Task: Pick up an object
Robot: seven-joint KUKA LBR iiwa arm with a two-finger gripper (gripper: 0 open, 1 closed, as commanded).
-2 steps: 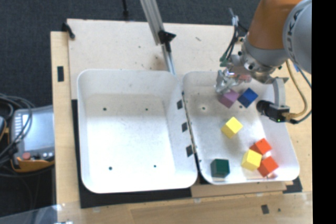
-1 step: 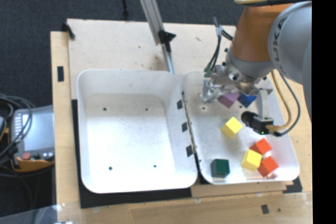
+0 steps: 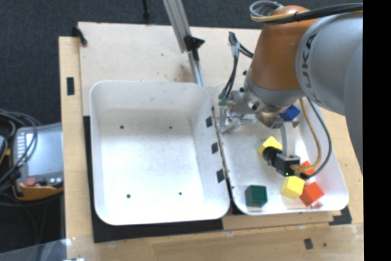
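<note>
Several candidates lie low in the right bin (image 3: 244,159), a green block (image 3: 256,195), yellow block (image 3: 293,187) and orange block (image 3: 313,192), while the gripper (image 3: 231,118) hangs near the dividing wall, seemingly lining up a pick, open or closed I cannot tell.

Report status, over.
Gripper low at left wall of right bin. Green block, yellow block, orange block loose at near edge. Arm overhangs blue block.

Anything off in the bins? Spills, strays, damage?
Nothing stands out. The green block, yellow block, orange block and blue block all sit inside the right bin, none over its rim.
</note>
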